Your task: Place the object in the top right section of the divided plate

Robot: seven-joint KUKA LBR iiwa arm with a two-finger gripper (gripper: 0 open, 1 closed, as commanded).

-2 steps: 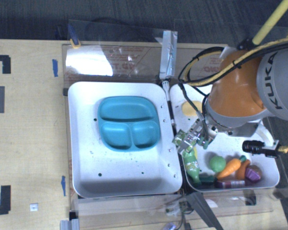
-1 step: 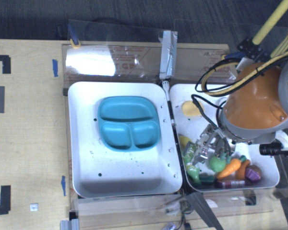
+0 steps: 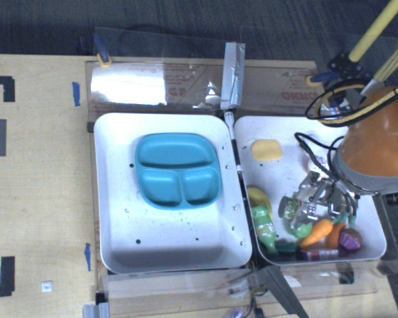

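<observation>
Left bin (image 3: 113, 197): blue divided plate (image 3: 178, 169), all sections bare. Right bin (image 3: 375, 240): yellow piece (image 3: 266, 150) far left; toy foods heaped near, including carrot (image 3: 316, 232), green pieces (image 3: 263, 225), purple piece (image 3: 349, 240). End effector (image 3: 312, 205) low over the heap; grip state cannot be told.

Divided plate (image 3: 178, 169): plain light blue plastic.
Two shallow bins (image 3: 113, 197): white, dark specks.
Oval lump (image 3: 267, 150): pale yellow.
Toy carrot (image 3: 316, 232): orange.
Small purple piece (image 3: 349, 240): purple.
Bench top (image 3: 36, 197): pale wood, black corner marks, blue tape bits.
</observation>
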